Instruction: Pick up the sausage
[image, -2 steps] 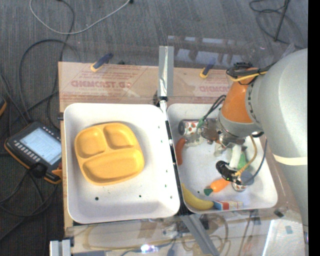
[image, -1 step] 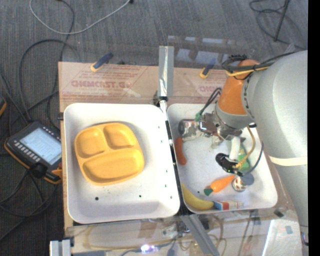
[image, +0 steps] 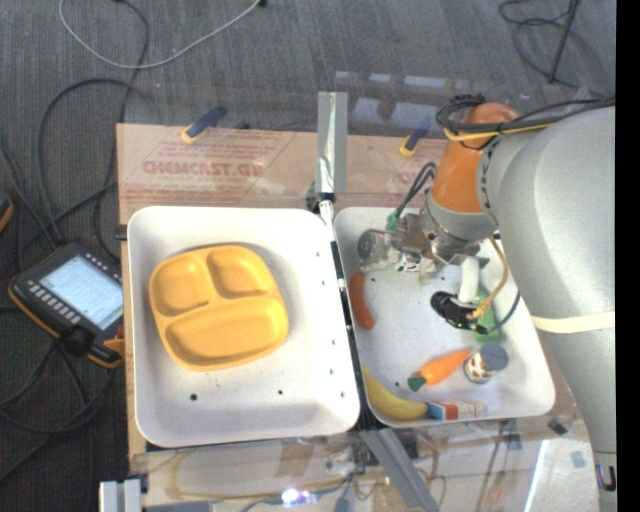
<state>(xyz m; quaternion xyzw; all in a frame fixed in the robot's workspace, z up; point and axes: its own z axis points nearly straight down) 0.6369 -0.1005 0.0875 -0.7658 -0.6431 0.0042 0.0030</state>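
The sausage (image: 360, 300), a short reddish-orange link, lies in the right bin (image: 520, 400) against its left wall, pointing roughly front to back. My gripper (image: 383, 246) hangs over the far left corner of that bin, just behind the sausage's far end and slightly to its right. Nothing shows between gripper and sausage, and the sausage rests on the bin floor.
An orange carrot (image: 443, 367), a yellow banana (image: 393, 400), a small tube (image: 457, 410) and a round can (image: 484, 361) lie near the right bin's front. The left bin (image: 160, 420) holds a yellow divided plate (image: 218, 305). The arm covers the right bin's far right side.
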